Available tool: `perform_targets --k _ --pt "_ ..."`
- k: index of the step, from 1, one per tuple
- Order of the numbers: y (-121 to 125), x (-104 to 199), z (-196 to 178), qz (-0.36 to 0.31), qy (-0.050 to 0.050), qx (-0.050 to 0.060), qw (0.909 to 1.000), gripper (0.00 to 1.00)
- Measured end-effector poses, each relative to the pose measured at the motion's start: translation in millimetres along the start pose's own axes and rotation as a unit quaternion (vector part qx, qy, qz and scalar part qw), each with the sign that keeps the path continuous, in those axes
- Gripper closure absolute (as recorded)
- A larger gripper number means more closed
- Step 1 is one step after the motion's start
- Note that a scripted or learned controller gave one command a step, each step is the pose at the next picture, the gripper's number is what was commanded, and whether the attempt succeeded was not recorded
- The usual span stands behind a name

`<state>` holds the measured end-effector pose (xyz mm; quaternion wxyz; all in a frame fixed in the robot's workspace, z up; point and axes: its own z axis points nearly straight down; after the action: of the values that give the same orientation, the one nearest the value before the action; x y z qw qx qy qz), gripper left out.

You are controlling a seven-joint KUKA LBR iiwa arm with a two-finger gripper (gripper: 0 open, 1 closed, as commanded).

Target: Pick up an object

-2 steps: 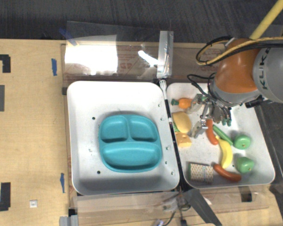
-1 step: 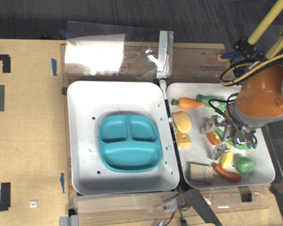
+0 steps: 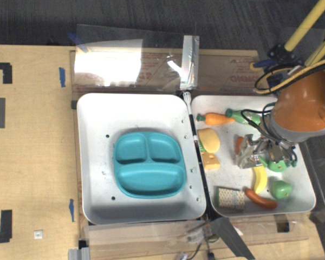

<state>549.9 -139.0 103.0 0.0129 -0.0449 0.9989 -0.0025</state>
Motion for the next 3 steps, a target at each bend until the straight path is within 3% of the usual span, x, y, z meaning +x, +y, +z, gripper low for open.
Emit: perform_targets --k 1,2,3 --pt "0 0 1 0.000 0.001 0.000 1.0000 0.00" --pt "7 -15 14 0.016 0.007 -0.002 0.9998 0.00" --pt "18 -19 14 0.088 0.007 -0.001 0.9961 0.00"
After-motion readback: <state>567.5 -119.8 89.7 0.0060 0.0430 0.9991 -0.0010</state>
